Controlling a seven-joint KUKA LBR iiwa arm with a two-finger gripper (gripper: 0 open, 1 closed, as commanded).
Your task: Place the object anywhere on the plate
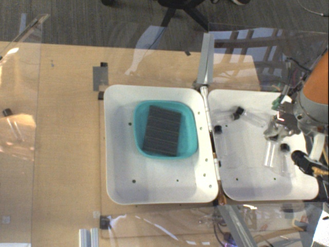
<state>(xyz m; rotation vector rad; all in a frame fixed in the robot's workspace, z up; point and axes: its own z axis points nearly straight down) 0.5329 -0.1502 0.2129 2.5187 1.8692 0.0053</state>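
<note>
A dark grey ribbed rectangular block (163,131) lies flat on the teal plate (190,138) in the left bin (119,169). Nothing touches the block. My gripper (254,138) hangs over the right bin (241,184), well to the right of the plate. Its two translucent fingers (269,155) are spread apart, one pointing up-left and one pointing down, so it is open with nothing between them.
The grey arm with its orange band (314,89) comes in over the right bin's right side. A metal divider rail (205,60) runs from the back down to the joint between the bins. Small black studs (217,129) dot the right bin's floor.
</note>
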